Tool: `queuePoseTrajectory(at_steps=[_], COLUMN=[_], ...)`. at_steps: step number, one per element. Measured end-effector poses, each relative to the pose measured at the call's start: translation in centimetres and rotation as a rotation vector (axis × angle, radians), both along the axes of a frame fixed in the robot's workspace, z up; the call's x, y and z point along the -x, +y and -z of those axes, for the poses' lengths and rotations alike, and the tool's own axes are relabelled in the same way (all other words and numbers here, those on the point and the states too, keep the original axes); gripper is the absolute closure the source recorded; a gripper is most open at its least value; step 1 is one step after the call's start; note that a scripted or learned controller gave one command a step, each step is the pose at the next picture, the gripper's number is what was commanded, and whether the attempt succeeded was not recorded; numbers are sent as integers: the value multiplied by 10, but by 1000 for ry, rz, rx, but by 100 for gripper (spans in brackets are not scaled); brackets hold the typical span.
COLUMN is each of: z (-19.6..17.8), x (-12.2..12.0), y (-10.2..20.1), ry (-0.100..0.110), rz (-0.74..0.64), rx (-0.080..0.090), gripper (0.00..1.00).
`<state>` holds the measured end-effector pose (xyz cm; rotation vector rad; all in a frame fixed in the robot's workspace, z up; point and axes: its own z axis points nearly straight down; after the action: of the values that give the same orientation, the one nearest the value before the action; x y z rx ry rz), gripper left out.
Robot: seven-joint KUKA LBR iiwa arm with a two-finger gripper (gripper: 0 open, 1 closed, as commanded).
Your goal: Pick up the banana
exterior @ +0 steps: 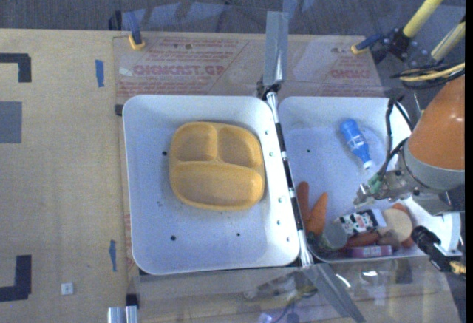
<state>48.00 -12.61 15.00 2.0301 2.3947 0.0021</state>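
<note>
The gripper (375, 193) hangs over the right bin (332, 101), near 4 o'clock. I cannot tell if it is open or closed. I cannot tell which thing is the banana. I think it hides in the pile (363, 231) at 5 o'clock, under the arm. Go down slowly and grab just one thing. The bin wall and the carrots (318, 212) crowd that corner. There is open room toward 10 o'clock, beside the blue bottle (356, 141).
</note>
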Motion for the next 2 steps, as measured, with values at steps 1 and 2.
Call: queuePoseTrajectory(at_steps=[1, 2], z=[-35, -34], x=[-62, -62], y=[50, 50], ry=[2, 3], rz=[328, 328], rx=[0, 0], gripper=[100, 0])
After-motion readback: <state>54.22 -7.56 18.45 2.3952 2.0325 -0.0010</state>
